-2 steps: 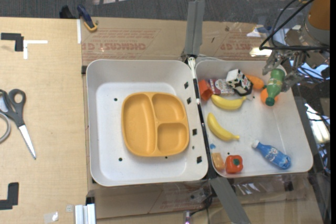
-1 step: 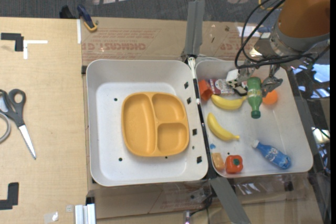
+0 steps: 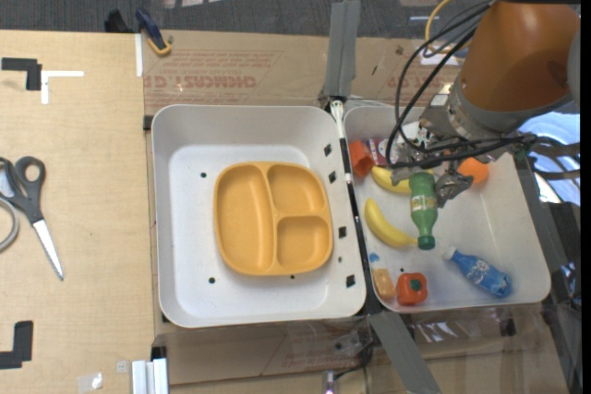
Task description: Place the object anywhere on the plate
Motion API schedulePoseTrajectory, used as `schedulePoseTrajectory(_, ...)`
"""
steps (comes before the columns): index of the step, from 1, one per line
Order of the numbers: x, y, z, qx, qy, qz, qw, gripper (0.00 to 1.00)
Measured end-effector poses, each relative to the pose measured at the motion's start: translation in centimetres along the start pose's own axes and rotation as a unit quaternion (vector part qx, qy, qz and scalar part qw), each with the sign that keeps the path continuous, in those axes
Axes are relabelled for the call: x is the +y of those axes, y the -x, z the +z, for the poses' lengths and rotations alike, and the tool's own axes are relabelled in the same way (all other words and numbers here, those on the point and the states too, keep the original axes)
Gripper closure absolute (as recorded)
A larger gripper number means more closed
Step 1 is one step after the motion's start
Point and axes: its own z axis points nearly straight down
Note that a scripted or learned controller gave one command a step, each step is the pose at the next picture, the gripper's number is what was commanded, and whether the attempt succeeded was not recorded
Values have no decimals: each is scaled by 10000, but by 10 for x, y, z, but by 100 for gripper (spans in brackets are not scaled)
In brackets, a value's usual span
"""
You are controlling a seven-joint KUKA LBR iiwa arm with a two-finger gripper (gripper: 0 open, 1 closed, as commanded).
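A yellow plate [image 3: 272, 219] with three compartments lies in the middle of the left bin [image 3: 180, 198]. A green bottle [image 3: 423, 209] lies in the right bin [image 3: 517, 226] with its cap pointing toward the front. My gripper [image 3: 427, 178] hangs low over the bottle's thick end, under the orange wrist band. The arm and cables hide how the gripper meets the bottle.
The right bin also holds two bananas [image 3: 388, 226], an orange [image 3: 474, 169], a blue bottle [image 3: 480, 273], a red fruit [image 3: 412, 289] and a red can [image 3: 361, 158]. Scissors [image 3: 32, 208] lie on the bench at the left.
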Motion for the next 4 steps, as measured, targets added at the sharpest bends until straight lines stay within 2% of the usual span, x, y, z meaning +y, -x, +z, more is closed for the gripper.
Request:
schedulePoseTrajectory(1, 50, 42, -18, 2, 3, -987, 9951, 100)
schedulePoseTrajectory(2, 80, 115, -54, -10, -2, -2030, 9792, 100)
schedulePoseTrajectory(3, 114, 152, 72, -19, -11, -2277, 9737, 100)
schedulePoseTrajectory(4, 111, 204, -27, -11, -3, -2365, 9716, 100)
